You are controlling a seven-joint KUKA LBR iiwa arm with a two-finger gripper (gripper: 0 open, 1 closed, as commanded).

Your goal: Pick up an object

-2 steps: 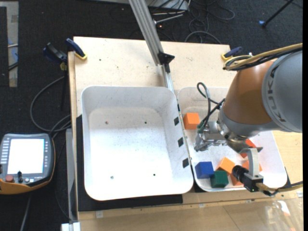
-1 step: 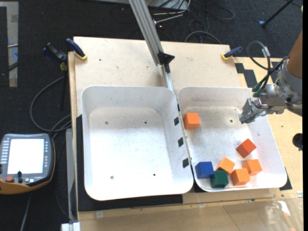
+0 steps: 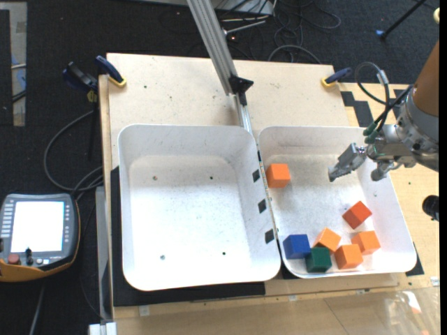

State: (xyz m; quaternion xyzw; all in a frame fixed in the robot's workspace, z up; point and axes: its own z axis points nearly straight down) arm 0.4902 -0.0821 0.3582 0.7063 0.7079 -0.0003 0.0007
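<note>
Arm (image 3: 426, 110) comes in from the right edge, wrist bent so the hand (image 3: 343, 167) points left and down over the right bin (image 3: 307, 139). Hand sits above the bin's upper-right part, over bare white floor, w/ cables looping off the wrist behind it. Fingers look dark and bunched at this angle; can't tell if they're wide or narrow. Nothing seen between them.

Right bin holds the blocks. One orange cube (image 3: 279, 174) lies alone near the bin's left wall, well apart from the hand, at abt the same height in the view. Red-orange cube (image 3: 357, 214) sits lower right, tilted, below the hand and apart from it. Cluster along the bin's near edge: blue cube (image 3: 297, 246), green cube (image 3: 319, 259) just beside it, then three orange blocks – one (image 3: 328, 239) above the green, one (image 3: 348, 256) to its right, one (image 3: 367, 241) nearest the right wall. Cluster pieces are touching or nearly so; can't tell exactly which.

Left bin (image 3: 140, 145) sits flush beside the right one on the tabletop (image 3: 181, 89). A grey metal rail (image 3: 209, 33) runs diagonally from the top down to the seam betw. the bins. Teach pendant (image 3: 36, 237) rests off the tabletop at far left.
</note>
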